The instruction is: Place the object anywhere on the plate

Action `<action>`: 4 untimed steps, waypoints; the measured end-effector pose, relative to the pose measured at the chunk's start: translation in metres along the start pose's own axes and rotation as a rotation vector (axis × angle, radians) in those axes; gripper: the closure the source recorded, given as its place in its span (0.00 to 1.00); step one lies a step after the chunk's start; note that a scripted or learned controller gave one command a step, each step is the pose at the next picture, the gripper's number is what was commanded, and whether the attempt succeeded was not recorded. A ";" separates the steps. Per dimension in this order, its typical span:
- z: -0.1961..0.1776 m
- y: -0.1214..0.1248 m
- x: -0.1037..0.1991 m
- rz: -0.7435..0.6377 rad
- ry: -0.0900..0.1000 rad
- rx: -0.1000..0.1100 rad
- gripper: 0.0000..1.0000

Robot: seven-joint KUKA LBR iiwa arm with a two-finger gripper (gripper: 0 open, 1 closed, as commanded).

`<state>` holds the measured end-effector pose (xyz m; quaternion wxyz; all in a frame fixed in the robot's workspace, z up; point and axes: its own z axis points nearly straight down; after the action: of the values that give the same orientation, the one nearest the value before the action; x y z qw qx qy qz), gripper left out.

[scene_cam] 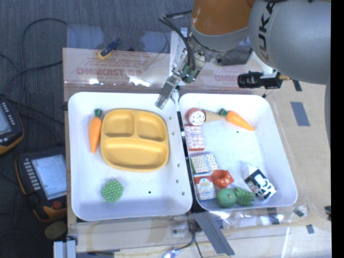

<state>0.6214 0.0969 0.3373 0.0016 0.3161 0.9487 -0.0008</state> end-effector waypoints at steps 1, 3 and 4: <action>-0.009 0.000 -0.001 0.000 -0.004 0.001 1.00; 0.163 0.110 0.031 -0.652 0.002 -0.003 1.00; 0.065 0.109 0.060 -1.046 -0.001 -0.007 1.00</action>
<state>0.6389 0.2194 0.2717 0.0024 -0.1998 0.9798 0.0016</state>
